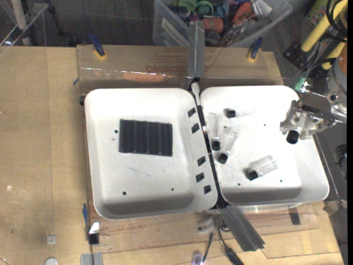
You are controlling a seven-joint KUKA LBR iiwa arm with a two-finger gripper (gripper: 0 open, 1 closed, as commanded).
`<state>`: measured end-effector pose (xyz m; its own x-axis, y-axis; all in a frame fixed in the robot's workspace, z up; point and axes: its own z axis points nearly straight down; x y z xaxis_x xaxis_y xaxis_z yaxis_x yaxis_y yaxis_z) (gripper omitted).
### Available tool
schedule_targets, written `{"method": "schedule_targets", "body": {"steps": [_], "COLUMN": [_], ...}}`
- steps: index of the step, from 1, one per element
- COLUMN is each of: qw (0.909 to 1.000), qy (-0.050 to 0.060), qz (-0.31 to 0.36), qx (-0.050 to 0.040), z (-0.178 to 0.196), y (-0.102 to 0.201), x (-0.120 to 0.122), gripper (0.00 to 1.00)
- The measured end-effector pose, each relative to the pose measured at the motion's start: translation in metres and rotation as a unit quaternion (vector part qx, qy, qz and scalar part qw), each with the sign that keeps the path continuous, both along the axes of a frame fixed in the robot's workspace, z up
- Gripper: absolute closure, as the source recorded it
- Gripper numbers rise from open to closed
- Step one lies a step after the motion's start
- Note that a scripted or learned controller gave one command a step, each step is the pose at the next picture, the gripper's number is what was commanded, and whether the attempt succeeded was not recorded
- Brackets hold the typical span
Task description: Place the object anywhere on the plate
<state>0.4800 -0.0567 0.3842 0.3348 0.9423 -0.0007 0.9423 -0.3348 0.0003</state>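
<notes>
Hovering well to the right of the dark ribbed plate [146, 137], the gripper [294, 127] is hanging over the right-hand rim of the right bin [309, 189]. Whether it is spread or pressed together I cannot tell. A small dark round shape is showing at its lower end, and I cannot tell whether that is a cap or part of the gripper itself.

The plate is lying flat in the left bin [105, 203], above that bin's middle.

The task's things, four clear vials with black caps, are all lying to the right of the plate, across the rim where the two bins are meeting. The upper vial [231, 114] is resting higher than the plate's top edge. The two middle vials [216, 144] [223, 158] are lying close together, nearest the plate, their caps sitting level with its bottom edge and just below it. The lower vial [259, 168] is lying on its side, farther right of the plate and lower than it, apart from the others. None of them is touching the plate.

Behind the plate, beyond the bench, a clear tub of coloured toys [220, 4] is standing.
</notes>
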Motion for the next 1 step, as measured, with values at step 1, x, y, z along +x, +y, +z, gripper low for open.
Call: {"method": "schedule_targets", "body": {"steps": [1], "qw": [0.9554], "qy": [-0.001], "qz": [0.295], "qx": [-0.0003], "z": [-0.0013], "y": [0.0442], "x": [0.1051], "gripper": [1.00]}}
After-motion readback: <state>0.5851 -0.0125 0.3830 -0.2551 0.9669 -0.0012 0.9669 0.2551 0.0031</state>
